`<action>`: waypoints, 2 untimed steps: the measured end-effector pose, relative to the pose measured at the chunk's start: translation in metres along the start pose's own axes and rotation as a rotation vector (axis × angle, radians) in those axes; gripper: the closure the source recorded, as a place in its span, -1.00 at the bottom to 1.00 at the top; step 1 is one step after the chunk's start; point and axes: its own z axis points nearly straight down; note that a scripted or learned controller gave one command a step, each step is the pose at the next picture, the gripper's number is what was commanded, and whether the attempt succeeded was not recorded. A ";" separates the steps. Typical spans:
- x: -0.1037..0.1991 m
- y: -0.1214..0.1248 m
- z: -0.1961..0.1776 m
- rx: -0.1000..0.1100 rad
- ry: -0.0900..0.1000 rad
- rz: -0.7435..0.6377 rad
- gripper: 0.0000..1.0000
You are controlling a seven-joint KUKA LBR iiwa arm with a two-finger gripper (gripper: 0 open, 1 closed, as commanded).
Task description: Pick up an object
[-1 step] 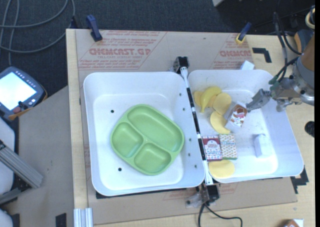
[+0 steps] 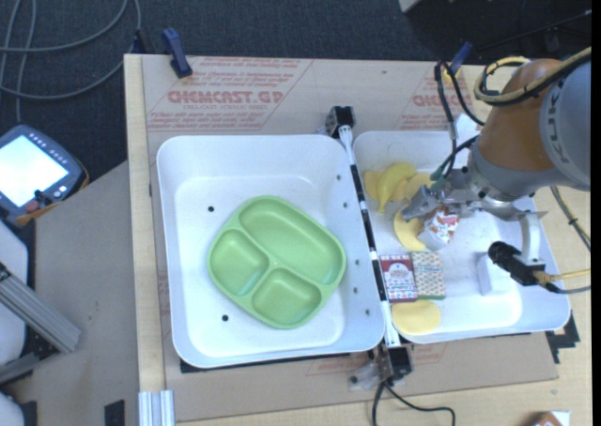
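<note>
- Nearest, at the near edge of the right bin (image 2: 540, 319): spot a yellow disc (image 2: 416, 317), lying flat and loose.
- Just behind it, find a red and green box (image 2: 410, 277), flat on the floor by the left wall of that bin. Looks low and hard to get under.
- Farther back along the same wall, see yellow bananas (image 2: 390, 185) in a heap.
- Over in the left bin (image 2: 188, 171), look at a green tray (image 2: 275, 262), flat in the middle and turned toward the corners. Seems too wide and flat for an easy grab.
- Back in the right bin, near its right edge, note a small white block (image 2: 485, 276), well apart from the rest.
- In the middle of the right bin, find the gripper (image 2: 434, 204), down low, reaching in from the right edge.
- Right at its tip, see a small white and red pack (image 2: 441, 225), just beside the bananas. Most likely the thing to pick: small, a bit raised, easy to reach.
- Cannot tell if the gripper is open or closed.
- Cannot tell if the pack is held or only touched. Not lifted yet, by the look of it.
</note>
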 end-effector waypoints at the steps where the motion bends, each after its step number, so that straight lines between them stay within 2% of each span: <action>1: 0.021 0.014 0.005 -0.014 -0.010 0.002 -1.00; 2: 0.018 0.018 -0.009 -0.026 -0.017 0.005 1.00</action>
